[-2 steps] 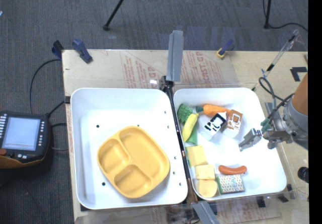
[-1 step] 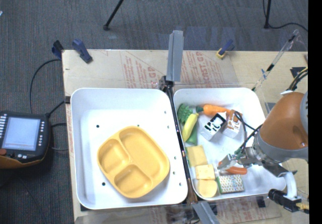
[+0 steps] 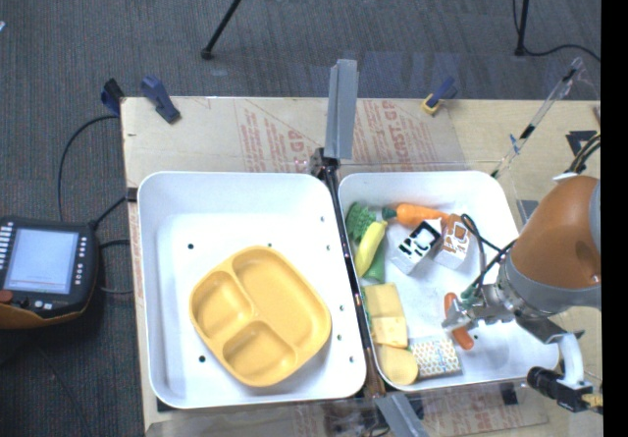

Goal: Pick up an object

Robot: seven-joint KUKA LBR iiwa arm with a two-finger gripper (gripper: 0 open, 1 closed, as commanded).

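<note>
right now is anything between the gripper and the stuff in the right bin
Nothing visible blocks it. The gripper is already down inside the right bin, over bare floor beside the patterned packet. The white cube and the cheese wedge lie to its left in the view, with open floor between.

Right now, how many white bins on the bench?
2. The left bin holds a yellow divided tray. The right bin holds the pile of small items, with the claw reaching in from the right.
</note>
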